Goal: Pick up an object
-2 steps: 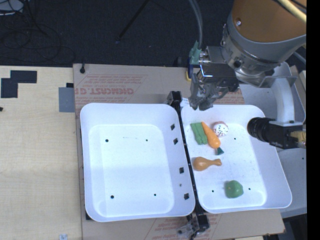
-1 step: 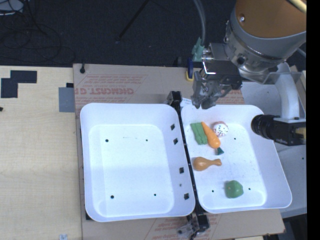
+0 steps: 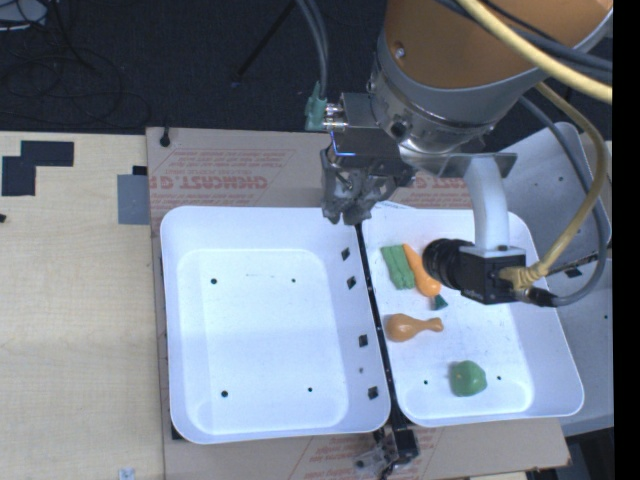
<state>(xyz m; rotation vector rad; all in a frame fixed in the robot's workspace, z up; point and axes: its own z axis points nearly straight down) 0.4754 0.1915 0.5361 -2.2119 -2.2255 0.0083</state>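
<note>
Two shallow white bins: left bin (image 3: 260, 408), right bin (image 3: 545, 388).
Gripper (image 3: 350, 206): above the divider's far end; opening cannot be told.
Objects: green strip (image 3: 397, 266), orange carrot-shaped piece (image 3: 424, 275), tan gourd-shaped piece (image 3: 410, 327), green lump (image 3: 467, 378), all in right bin.
Relation: nearest is green strip, just right of gripper, long axis near-to-far.

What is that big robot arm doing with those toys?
The robot arm's gripper hangs above the far edge where the two white bins meet, and nothing is between its fingers. The right bin holds a green stick, a carrot, an orange pear-shaped toy and a green lump. Nothing is picked up yet.
</note>
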